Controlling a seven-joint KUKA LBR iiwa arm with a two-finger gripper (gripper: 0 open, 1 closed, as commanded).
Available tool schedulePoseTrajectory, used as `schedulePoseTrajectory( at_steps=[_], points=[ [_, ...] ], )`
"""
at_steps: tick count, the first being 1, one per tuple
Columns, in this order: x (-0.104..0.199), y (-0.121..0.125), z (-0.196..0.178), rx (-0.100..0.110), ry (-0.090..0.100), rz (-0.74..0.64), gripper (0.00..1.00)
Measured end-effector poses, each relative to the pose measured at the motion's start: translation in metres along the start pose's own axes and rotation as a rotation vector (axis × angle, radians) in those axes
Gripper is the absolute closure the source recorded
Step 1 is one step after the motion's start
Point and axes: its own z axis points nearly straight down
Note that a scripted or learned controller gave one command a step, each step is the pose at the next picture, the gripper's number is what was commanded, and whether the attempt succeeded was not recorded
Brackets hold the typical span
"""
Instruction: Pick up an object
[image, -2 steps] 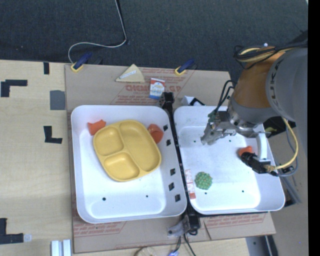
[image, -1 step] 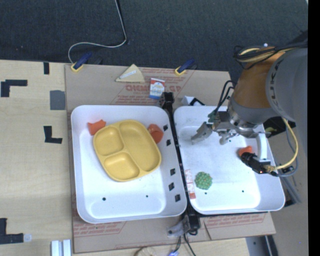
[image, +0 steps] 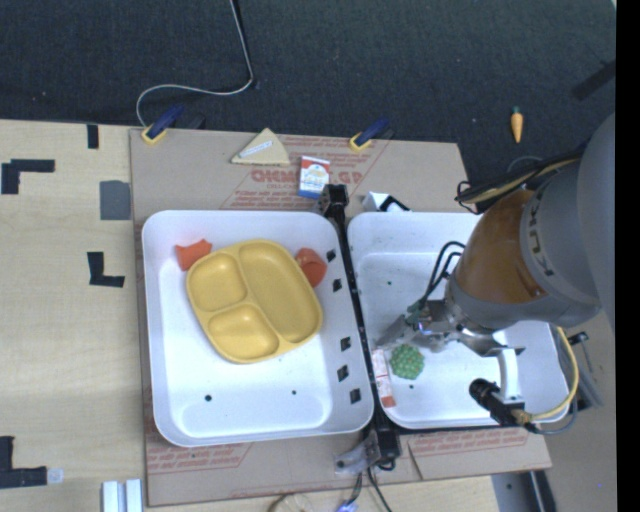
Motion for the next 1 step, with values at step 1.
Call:
schedulePoseTrajectory(
  at_steps=[1],
  points=[
    [0.0018, -0.029, -0.0007, -0.008, -0.003, -0.001, 0.0]
  ],
)
